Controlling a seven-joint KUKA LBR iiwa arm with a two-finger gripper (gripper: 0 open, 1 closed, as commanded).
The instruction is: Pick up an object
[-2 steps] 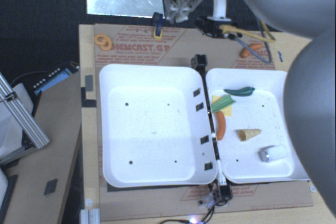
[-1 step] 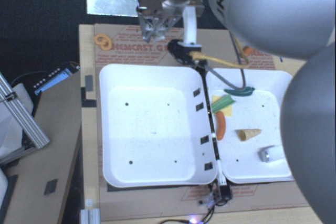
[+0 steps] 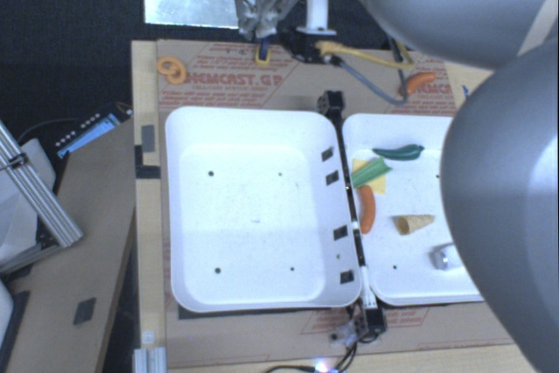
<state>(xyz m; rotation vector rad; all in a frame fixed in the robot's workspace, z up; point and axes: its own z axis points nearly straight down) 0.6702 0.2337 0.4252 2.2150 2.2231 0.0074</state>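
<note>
My gripper (image 3: 259,31) hangs high beyond the far edge of the left bin (image 3: 175,188), over the cardboard base, its fingers drawn together at the tips with nothing between them. A small yellow piece (image 3: 262,55) lies on the cardboard just below it. The right bin (image 3: 397,279) holds a green pepper (image 3: 398,152), a yellow-green stalk (image 3: 369,171), an orange-red sausage shape (image 3: 368,210), a tan wedge (image 3: 414,224) and a silvery object (image 3: 443,257), the last partly hidden by the arm.
An orange ring (image 3: 171,69) lies on the cardboard at the back left, and an orange piece (image 3: 421,82) at the back right beside cables (image 3: 367,57). The big grey arm (image 3: 498,188) covers the right bin's right side. A black divider (image 3: 345,188) runs between the bins.
</note>
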